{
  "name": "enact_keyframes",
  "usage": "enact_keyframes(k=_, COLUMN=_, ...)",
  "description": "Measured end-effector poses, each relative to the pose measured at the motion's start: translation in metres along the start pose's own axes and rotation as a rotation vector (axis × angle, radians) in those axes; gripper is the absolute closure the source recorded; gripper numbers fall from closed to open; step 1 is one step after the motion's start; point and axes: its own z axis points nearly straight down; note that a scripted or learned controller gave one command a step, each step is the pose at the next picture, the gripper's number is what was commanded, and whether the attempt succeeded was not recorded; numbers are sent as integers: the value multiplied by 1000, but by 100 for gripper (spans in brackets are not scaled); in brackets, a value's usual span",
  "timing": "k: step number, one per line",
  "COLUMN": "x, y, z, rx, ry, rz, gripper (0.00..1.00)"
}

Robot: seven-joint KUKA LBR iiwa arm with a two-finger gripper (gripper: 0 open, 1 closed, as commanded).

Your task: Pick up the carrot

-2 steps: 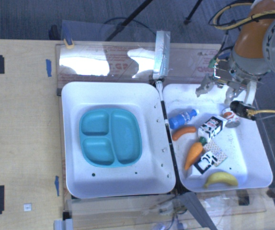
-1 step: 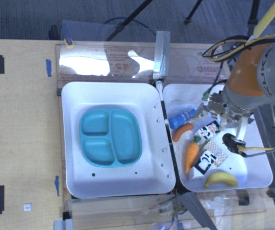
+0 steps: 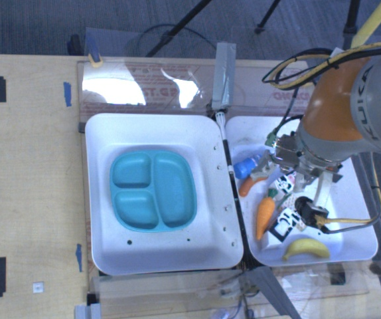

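- The counter (image 3: 31, 178) is pale wood, with black tape marks along its left edge and 2 white bins set side by side toward its right.
- The left bin (image 3: 101, 244) holds a teal plate (image 3: 154, 189) with 3 compartments, lying flat in the middle of the bin.
- The right bin (image 3: 363, 241) begins just past the shared wall, and everything loose lies in its left half.
- A blue thing (image 3: 245, 167) sits against that bin's left wall, toward the far edge.
- An orange piece (image 3: 247, 187) lies touching the blue thing on its near side, also by the left wall.
- The carrot (image 3: 265, 216) lies near the left wall toward the bin's near-left corner, green top pointing to the far edge and tip to the near edge, clear of the orange piece.
- A black-and-white patterned thing (image 3: 283, 224) lies just right of the carrot; I cannot make out what it is.
- A banana (image 3: 305, 248) lies along the near edge of the right bin.
- The fingers (image 3: 285, 185) hang over the carrot's green end; I cannot tell how far apart they are or whether they have hold of anything.
- The arm (image 3: 340, 111) reaches in over the right bin's far-right corner.
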Motion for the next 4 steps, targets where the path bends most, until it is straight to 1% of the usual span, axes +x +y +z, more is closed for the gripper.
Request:
enact_keyframes(k=1, x=18, y=-30, z=0, rx=0, ry=0, rz=-50, gripper=0)
enact_keyframes(k=2, x=-32, y=-50, z=1, rx=1, ry=0, rz=62, gripper=0)
enact_keyframes(k=3, x=-23, y=-53, z=0, rx=-3, ry=0, rz=223, gripper=0)
enact_keyframes(k=4, x=-58, y=-14, z=85, rx=-13, ry=4, rz=255, gripper=0)
